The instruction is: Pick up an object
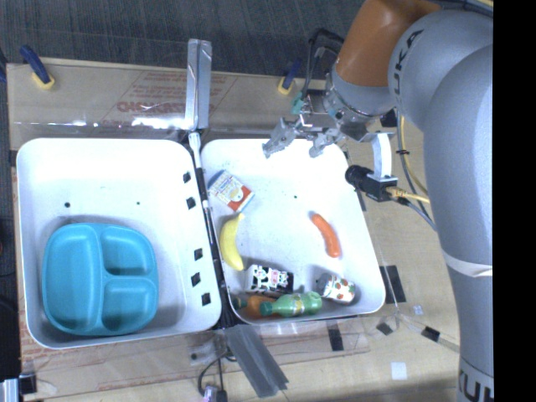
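- Camera view, from above at a slant: my grey two-finger gripper hangs over the far edge of the right shallow white bin, fingers spread apart with nothing between them
- No particular target is named, so I judge the orange sausage-shaped toy the likeliest pick; it lies alone on bare bin floor, toward the near side and a little to the right of the claw, well apart from it
- Its long axis runs roughly from far-left to near-right, so I would want the fingers to close across its short width
- The yellow plastic banana lies near the left wall of the same bin, its long axis close to near-far, below a small white and orange carton
- Along the near wall I count three more pieces: a black and white cow-print carton, a green plastic bottle lying on its side, and a small white patterned carton
- That makes six objects in the right bin
- One blue divided plastic tray sits in the left shallow white bin, far from the claw
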`<state>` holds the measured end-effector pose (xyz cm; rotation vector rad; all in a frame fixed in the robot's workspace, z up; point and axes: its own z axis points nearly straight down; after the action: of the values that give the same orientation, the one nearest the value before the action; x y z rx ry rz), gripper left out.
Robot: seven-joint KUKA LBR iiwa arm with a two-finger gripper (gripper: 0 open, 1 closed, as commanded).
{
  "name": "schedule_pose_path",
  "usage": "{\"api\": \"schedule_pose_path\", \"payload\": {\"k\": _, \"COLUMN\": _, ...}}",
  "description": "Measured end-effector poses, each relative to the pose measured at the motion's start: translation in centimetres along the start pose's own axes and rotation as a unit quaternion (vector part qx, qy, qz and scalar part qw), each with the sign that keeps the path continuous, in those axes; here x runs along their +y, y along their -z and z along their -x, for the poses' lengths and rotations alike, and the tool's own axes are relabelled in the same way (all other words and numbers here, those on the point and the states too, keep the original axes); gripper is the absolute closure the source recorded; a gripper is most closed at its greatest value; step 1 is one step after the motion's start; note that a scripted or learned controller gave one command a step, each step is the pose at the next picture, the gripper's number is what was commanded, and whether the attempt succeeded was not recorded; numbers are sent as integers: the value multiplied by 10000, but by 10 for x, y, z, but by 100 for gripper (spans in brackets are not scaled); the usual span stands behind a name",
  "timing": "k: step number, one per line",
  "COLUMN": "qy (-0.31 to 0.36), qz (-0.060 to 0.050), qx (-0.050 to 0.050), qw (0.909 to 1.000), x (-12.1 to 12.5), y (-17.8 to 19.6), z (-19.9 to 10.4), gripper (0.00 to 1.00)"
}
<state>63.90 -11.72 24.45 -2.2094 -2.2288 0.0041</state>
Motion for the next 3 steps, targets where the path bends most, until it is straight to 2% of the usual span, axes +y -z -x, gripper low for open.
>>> {"api": "schedule_pose_path", "payload": {"k": 1, "qy": -116, "qz": 0, "qx": -5, "qw": 9999, "x": -48, "y": -28, "z": 27, "gripper": 0}}
{"api": "schedule_pose_path", "payload": {"k": 2, "qy": -3, "qz": 3, "qx": -5, "qw": 10000, "x": -101, "y": -47, "z": 91, "gripper": 0}}
{"api": "schedule_pose_path", "payload": {"k": 3, "qy": 106, "qz": 8, "qx": -3, "qw": 9999, "x": -73, "y": -154, "z": 91, "gripper": 0}}
